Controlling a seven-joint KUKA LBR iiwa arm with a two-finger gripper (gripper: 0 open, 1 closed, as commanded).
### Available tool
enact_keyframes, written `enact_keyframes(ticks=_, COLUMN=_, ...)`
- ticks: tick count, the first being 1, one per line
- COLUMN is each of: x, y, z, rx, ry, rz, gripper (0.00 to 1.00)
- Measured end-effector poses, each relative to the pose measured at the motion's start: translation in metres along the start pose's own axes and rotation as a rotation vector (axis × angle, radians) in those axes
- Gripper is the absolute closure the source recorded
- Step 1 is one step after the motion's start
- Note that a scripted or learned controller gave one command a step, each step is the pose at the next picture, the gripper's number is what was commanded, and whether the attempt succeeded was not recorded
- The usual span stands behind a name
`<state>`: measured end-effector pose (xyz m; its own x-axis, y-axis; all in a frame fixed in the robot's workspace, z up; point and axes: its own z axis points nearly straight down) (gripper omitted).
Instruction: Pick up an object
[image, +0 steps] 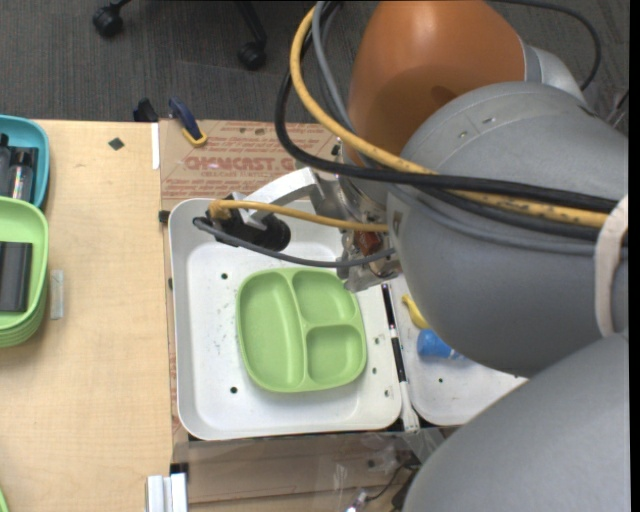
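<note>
Checking the pick: the only clear candidate is the green divided plate (300, 330). It lies flat, roughly centred in the left bin (195, 390), with nothing on it. (Jo)

Gripper status? (Sam)

The gripper (362, 262) sits at that bin's far right corner, just beside the plate's upper right rim. Can't tell whether it is spread or closed; the wrist hides it. Nothing seen held. (Jo)

Failure modes? (Sam)

The plate is wide, shallow and looks slick. My read: closing straight down on the flat skids off, so the rim is the only grip. A pinch at one corner would likely tilt the plate, and it could slip out or catch on the bin wall. The gripper is also close to where the two bins meet, so a descent there may clip a rim instead of the plate. (Jo)

Other bin? (Sam)

The right bin (445, 400) is mostly under the arm. A blue object (436, 347) and a yellow bit (411, 308) peek out near the shared edge; can't identify either. A grab there would be blind from this camera. (Jo)
</note>
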<state>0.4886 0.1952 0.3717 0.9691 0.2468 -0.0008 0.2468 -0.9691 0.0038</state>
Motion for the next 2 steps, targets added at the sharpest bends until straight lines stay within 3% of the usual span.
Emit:
enact_keyframes(ticks=1, x=-0.001, y=-0.030, z=-0.073, rx=0.007, ry=0.004, rz=0.059, gripper=1.00)
enact_keyframes(ticks=2, x=-0.002, y=-0.033, z=0.039, rx=-0.001, ry=-0.002, rz=0.055, gripper=1.00)
